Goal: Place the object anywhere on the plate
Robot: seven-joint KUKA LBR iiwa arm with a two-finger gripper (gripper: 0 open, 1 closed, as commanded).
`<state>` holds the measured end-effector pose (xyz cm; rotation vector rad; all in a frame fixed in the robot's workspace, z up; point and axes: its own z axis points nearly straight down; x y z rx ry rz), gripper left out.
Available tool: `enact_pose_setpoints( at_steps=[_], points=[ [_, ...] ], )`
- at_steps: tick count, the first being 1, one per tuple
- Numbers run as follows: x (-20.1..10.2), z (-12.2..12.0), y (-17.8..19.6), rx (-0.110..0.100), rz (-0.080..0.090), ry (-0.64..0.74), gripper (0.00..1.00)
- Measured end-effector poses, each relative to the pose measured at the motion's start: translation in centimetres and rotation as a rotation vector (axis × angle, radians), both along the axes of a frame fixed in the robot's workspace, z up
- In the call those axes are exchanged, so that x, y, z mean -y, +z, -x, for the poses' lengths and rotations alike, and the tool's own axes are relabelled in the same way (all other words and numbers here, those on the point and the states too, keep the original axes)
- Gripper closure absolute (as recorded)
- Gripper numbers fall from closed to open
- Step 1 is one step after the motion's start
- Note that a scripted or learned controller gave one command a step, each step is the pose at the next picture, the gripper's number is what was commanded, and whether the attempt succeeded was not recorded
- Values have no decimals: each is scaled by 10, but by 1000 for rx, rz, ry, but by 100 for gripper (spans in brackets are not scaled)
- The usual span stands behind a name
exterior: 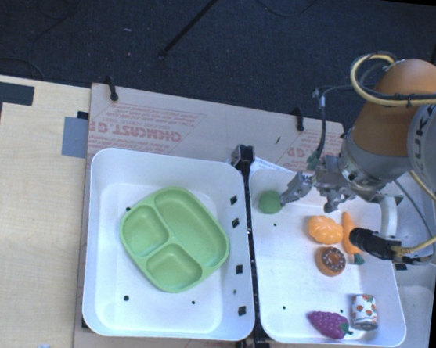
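Camera view, looking down at a slant on two shallow white plastic bins set side by side on a cardboard-covered bench. The left bin (114,188) holds a light green three-compartment plastic plate (174,239), lying flat and turned at an angle to the bin walls; nothing rests on the plate. The right bin (288,312) holds the loose items. A small round green ball (269,203) lies near the bin's upper left corner, close to the dividing wall between the bins. An orange rounded toy fruit (325,230) lies toward the middle of the bin's upper half, with a slender orange carrot-shaped toy (350,231) just beside it on the right. Directly below the fruit sits a small brown doughnut-shaped toy (332,260). In the lower right corner a white cylindrical can with red spots (364,312) lies beside a purple bunch of toy grapes (329,325).

The grey arm with the orange band (407,82) enters from the right and hangs over the upper part of the right bin. Its two-finger gripper (314,191) points down and to the left; one grey finger (297,188) ends just beside the green ball, at its upper right. Whether that finger touches the ball, and whether the fingers are released or clenched, cannot be told.
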<state>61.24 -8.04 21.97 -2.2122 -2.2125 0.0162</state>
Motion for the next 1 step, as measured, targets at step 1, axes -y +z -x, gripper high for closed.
enact_pose_setpoints(
  at_steps=[1],
  points=[
    [0, -3, 8, 13, 1, 1, 0]
  ],
)
